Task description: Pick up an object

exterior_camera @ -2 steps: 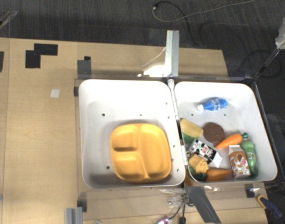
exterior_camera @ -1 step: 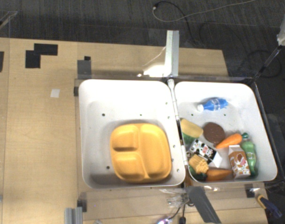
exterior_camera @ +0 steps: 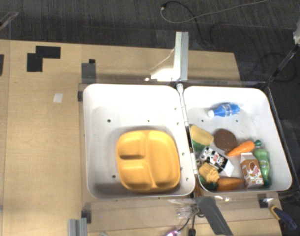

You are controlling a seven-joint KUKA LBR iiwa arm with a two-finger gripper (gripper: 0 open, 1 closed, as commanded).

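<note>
In the camera view your pickable things crowd the right bin's [exterior_camera: 268,107] near end, carrot [exterior_camera: 241,148] touching cookie [exterior_camera: 225,139] and carton [exterior_camera: 252,170], risking a slipped double grab, and the end effector's state can't be told.

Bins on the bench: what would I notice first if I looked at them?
The big yellow tray jumps out first, lying alone in the left bin. Next comes the heap of toy food along the near side of the right bin, with an orange carrot and a green bottle. A blue bottle lies apart behind them.
</note>
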